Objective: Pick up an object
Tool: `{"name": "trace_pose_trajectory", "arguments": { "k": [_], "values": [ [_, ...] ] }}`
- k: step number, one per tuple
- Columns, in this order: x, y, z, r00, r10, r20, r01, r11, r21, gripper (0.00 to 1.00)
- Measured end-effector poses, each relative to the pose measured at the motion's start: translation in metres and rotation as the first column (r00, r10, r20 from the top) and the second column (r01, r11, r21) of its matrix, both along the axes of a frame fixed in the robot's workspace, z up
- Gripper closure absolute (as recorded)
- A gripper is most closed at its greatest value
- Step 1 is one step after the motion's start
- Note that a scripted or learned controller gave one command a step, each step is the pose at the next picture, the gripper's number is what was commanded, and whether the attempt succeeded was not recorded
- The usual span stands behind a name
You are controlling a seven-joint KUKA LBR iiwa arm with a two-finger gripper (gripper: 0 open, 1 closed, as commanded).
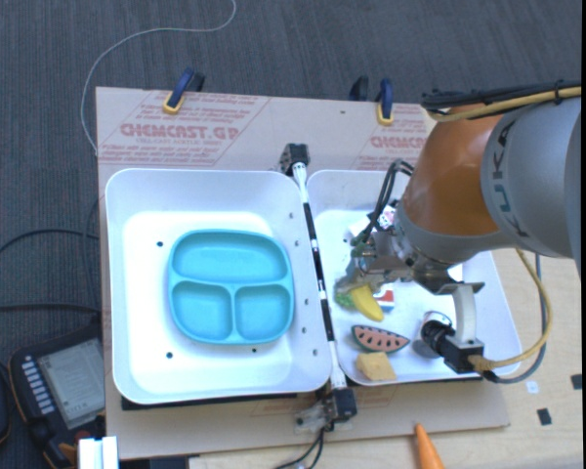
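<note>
Arm over right bin.
Hand (363, 274) grip state indeterminate; small yellow banana-shaped toy (367, 304) just below it.

We count two shallow white plastic bins (137, 262) on the desk, one light-blue three-compartment plastic tray (230, 286), one yellow toy banana (367, 305), one toy watermelon slice (380, 339), and one tan spongy block (375, 365).

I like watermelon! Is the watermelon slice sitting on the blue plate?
No, the watermelon slice lies in the right bin, while the blue plate sits in the left bin.
</note>
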State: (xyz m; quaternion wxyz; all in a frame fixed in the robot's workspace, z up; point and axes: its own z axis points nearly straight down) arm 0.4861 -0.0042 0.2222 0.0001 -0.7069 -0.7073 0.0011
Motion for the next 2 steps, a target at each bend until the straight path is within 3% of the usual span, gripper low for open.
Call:
{"name": "trace_pose_trajectory", "arguments": {
  "k": [2],
  "values": [
    [0.0015,-0.0003,0.0193,1.0,0.001,0.001,-0.001,1.0,-0.001,1.0]
  ]
}}
